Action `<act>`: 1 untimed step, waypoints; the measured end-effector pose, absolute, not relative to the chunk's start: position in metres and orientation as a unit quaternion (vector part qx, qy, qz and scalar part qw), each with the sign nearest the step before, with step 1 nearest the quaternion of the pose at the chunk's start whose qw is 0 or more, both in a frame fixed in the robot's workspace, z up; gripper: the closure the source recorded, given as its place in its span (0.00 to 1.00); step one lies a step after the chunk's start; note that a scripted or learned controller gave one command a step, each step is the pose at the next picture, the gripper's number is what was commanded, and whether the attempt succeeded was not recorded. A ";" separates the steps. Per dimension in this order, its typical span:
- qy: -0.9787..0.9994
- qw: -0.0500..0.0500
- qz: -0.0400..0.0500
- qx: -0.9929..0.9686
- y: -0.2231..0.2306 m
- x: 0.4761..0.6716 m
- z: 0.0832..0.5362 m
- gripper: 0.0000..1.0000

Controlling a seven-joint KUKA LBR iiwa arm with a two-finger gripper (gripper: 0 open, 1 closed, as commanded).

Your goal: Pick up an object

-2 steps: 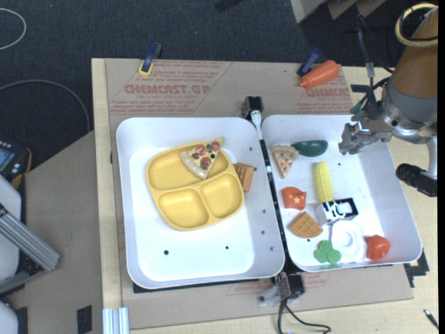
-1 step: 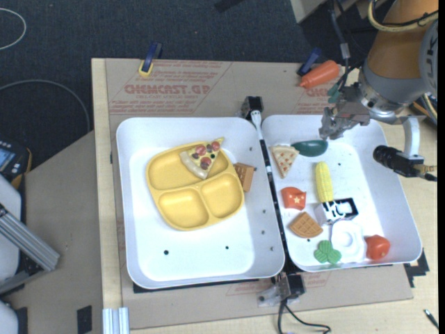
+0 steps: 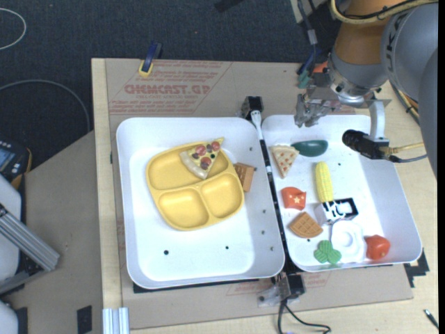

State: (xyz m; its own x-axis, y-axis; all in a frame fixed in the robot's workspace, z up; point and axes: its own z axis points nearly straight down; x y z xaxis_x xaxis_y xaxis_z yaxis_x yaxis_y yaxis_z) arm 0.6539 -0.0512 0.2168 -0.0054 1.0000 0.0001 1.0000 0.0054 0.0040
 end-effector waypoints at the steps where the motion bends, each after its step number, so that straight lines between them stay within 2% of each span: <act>1: 0.708 0.002 0.001 0.706 -0.043 0.650 0.228 1.00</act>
State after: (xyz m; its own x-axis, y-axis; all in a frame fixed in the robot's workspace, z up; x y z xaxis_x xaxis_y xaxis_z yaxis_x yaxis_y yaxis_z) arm 0.6495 -0.0434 0.2283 -0.0020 1.0000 -0.0005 1.0000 0.0020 0.0047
